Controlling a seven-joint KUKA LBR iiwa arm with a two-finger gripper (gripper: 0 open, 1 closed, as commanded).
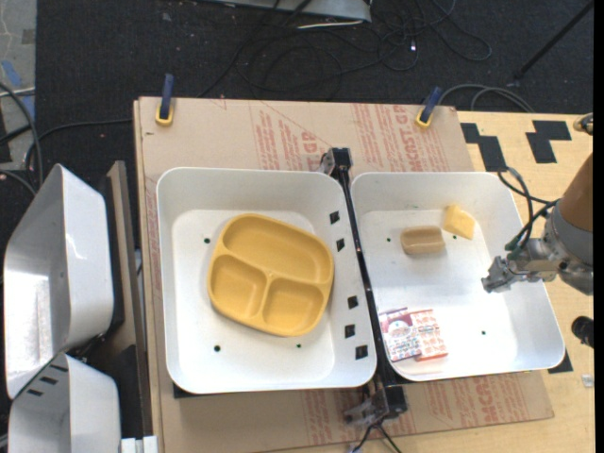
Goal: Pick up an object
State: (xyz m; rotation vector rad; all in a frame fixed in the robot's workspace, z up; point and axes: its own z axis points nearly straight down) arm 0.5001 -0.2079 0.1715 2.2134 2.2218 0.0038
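Observation:
The right bin (528,333) holds a tan block (422,242), a yellow wedge (460,222) just right of it, and a red-and-white packet (413,334) near the front left corner. A yellow divided plate (270,274) lies in the left bin (184,253). My gripper (498,281) reaches in from the right and hangs over the right side of the right bin, right of the tan block and apart from all three objects. Nothing shows between its fingers.
The bins sit on a cardboard sheet (283,130) clamped at the back by two blue-and-yellow clips. A black divider (357,281) runs between the bins. White tubs (52,262) stand off the bench at the left. Cables lie on the dark floor behind.

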